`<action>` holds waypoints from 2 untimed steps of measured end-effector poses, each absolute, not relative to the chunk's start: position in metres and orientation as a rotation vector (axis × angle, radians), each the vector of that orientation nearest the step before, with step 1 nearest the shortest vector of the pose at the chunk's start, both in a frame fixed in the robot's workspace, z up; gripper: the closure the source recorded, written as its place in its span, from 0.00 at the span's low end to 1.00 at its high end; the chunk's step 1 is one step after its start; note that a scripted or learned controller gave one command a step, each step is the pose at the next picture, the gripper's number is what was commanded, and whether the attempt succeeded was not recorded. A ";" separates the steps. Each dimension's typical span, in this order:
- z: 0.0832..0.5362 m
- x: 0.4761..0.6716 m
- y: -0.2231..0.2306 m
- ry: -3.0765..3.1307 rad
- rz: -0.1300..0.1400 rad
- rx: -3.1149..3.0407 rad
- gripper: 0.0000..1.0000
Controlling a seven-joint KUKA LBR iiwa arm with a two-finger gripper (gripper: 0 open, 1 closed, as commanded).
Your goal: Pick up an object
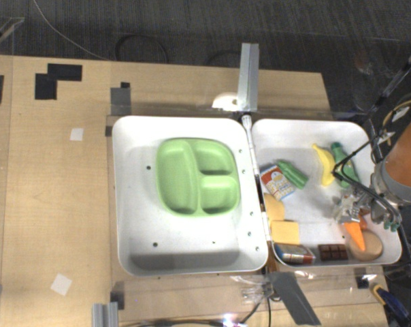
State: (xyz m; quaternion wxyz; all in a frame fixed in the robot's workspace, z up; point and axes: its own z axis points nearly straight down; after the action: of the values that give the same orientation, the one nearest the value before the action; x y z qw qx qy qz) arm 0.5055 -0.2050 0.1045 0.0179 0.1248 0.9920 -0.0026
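Right now I see the end effector [352, 208] low over the right bin [307, 131], near its right wall, with the arm [404, 165] coming in from the right edge. I can't tell from up here how it is set, or whether anything is in it; the metal parts blur together. Just below it lies a carrot [356, 235], close enough that I can't say if they touch, and under the carrot sits a tan round piece [370, 246] in the bin's near right corner. Left of that, along the near wall, are a brown chocolate bar [332, 253], a small dark red tube [295, 255] and a yellow cheese block [285, 231]. Further back I have a banana [323, 163] with a green piece [343, 161] beside it on the right, and towards the left wall a green vegetable [292, 174] lying against a small printed box [278, 183]. Beyond the divider, the left bin [134, 251] holds a green tray [195, 176] with compartments, resting near the middle. Both bins sit on the wooden worktop [49, 203].
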 end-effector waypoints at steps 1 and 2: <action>0.142 0.524 -0.205 3.129 -0.004 -0.110 1.00; 0.142 0.524 -0.205 3.130 -0.003 -0.109 0.00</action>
State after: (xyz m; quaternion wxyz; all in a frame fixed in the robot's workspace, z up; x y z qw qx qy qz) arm 0.5240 -0.2053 0.1420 0.0048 -0.0348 0.9994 -0.0009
